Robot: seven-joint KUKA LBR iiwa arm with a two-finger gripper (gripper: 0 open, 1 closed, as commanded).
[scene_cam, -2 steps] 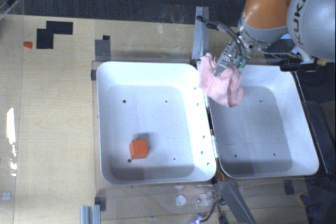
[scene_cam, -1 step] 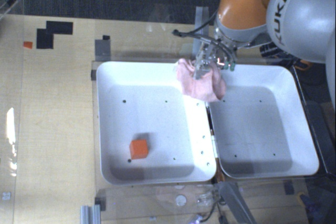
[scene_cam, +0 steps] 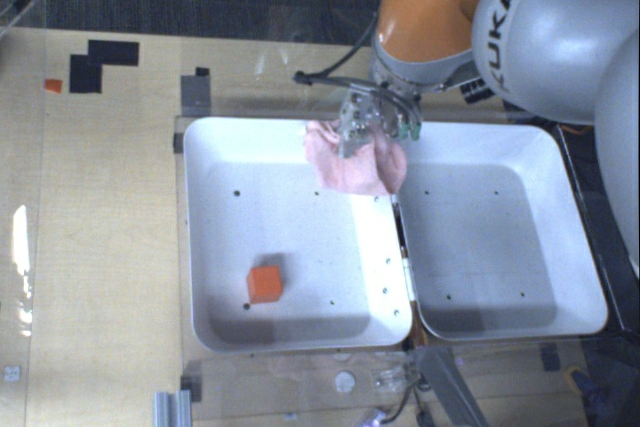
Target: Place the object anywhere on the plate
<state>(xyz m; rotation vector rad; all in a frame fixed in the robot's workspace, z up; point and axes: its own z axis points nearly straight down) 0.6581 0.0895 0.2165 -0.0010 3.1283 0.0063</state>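
The gripper point(scene_cam: 352, 130) pinches a pink cloth point(scene_cam: 352, 165), hanging over the left bin point(scene_cam: 215, 215) at its far right corner. An orange block point(scene_cam: 265, 284) lies near-left; the right bin point(scene_cam: 560, 245) stands alongside.

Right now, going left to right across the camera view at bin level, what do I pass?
Orange block in the left bin → pink cloth hanging at the jaws over the far inner corner of that bin → right bin.
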